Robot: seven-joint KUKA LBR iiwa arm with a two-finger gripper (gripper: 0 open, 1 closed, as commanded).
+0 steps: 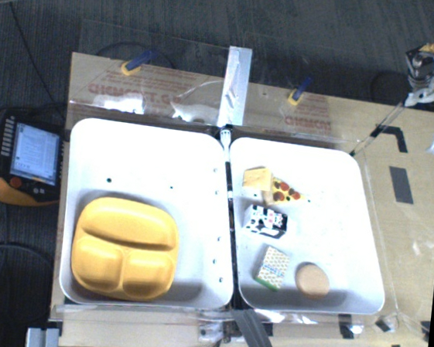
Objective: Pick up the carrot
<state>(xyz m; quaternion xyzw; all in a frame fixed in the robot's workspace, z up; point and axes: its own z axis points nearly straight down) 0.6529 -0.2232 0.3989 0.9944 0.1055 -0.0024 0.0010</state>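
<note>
Camera view: the carrot (286, 191), small, orange-red, lies beside a yellow block (257, 178).

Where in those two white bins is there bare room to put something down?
The left bin is bare behind the big yellow object. The right bin is free along its right side; its left holds a cluster of small items.

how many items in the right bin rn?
5, possibly more hidden: pale yellow block and small orange-red piece at the back, black-and-white patterned item mid, green-white box and round tan disc in front.
</note>
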